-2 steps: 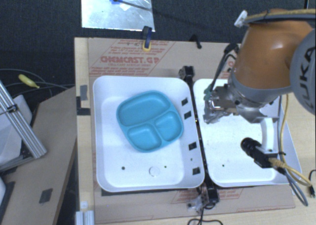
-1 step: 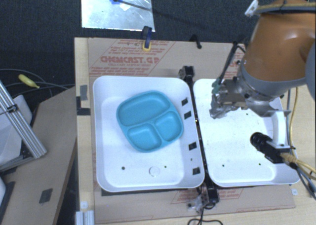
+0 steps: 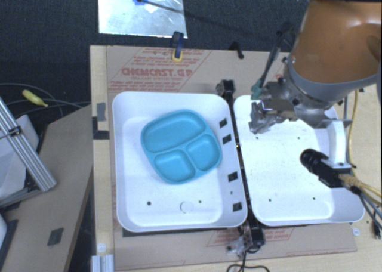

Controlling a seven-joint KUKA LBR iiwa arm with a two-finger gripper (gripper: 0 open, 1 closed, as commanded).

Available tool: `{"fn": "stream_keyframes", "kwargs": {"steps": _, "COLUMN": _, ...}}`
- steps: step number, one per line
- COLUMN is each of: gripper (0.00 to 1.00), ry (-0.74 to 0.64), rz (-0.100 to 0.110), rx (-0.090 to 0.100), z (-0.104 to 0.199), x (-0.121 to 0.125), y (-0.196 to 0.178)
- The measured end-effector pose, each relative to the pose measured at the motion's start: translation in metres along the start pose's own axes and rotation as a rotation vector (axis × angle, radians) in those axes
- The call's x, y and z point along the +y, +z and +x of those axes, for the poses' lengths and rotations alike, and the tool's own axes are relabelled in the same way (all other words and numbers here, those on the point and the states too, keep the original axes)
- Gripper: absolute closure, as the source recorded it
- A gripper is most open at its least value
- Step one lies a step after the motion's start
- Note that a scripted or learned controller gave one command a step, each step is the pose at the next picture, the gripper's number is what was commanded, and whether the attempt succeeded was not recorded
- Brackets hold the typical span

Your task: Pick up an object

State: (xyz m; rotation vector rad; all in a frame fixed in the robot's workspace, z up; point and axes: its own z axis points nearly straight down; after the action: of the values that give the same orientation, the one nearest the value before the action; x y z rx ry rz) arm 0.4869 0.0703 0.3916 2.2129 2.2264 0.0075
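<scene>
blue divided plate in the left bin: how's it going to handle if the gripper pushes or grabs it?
The blue plate looks like rigid moulded plastic, so probably stiff and light. It lies flat and wide with three shallow compartments, so it should slide across the smooth left bin rather than tip or roll. Its low rounded rim gives little to pinch; the gripper may well slip off.

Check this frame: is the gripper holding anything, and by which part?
Nothing shows between the fingers of the gripper. It sits over the right bin; the blue plate lies untouched in the left bin.
</scene>
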Motion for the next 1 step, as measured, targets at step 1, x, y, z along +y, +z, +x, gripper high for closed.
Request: {"fn": "stream_keyframes", "kwargs": {"steps": 1, "gripper": 1.0, "ry": 0.0, "rz": 0.001, "rx": 0.0, "z": 0.0257, "x": 0.0003, "y": -0.0449}}
